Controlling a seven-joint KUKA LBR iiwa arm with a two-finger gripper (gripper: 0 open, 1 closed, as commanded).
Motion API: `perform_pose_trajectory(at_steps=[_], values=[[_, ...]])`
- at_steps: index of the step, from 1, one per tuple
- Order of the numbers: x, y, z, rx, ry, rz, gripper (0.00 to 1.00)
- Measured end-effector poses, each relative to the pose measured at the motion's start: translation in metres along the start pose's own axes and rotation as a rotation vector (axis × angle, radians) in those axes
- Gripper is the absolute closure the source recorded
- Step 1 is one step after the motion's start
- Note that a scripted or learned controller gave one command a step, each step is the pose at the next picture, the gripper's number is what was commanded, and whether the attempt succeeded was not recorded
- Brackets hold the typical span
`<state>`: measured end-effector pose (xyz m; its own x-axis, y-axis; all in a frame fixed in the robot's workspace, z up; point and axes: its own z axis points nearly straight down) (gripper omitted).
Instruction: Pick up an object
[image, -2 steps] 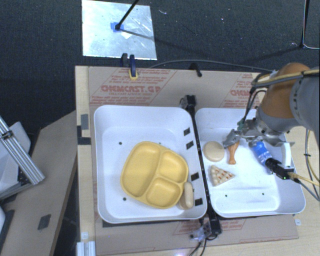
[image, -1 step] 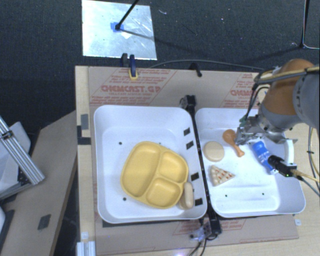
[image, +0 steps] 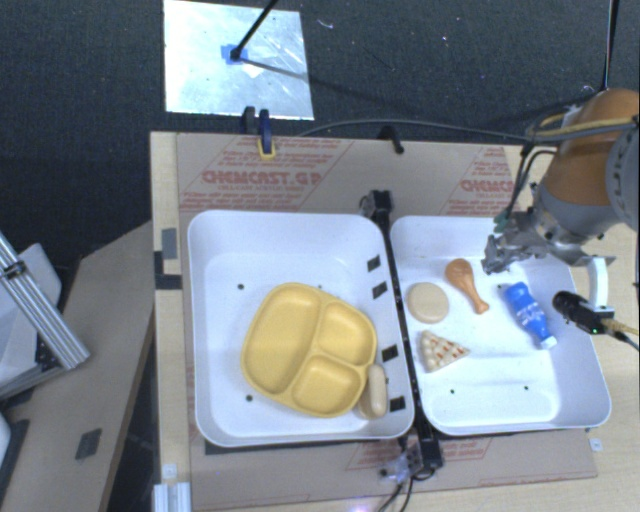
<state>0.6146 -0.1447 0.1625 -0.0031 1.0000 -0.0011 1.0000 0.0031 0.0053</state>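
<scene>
Yellow divided tray (image: 300, 345) fills the left bin (image: 230, 250); the right bin (image: 500, 405) has the small stuff. Gripper (image: 500, 250) hangs over that bin's far edge, nothing visibly in it, can't tell its state. Blue bottle (image: 527, 312) and toy drumstick (image: 466, 283) sit just below it, round cookie (image: 428, 301) and pizza slice (image: 441, 350) further left. Looks like the approach stage; next it needs to line up over one item and descend.

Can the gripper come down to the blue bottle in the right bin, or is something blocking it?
Probably yes. The gripper hangs over the right bin, close to the blue bottle. The bottle lies flat with bare floor around it; the drumstick lies apart on one side. Nothing covers it.
</scene>
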Motion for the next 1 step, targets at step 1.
perform_pose_trajectory(at_steps=[1], values=[[0.0066, 0.0094, -0.0584, -0.003, 0.000, -0.002, 1.00]])
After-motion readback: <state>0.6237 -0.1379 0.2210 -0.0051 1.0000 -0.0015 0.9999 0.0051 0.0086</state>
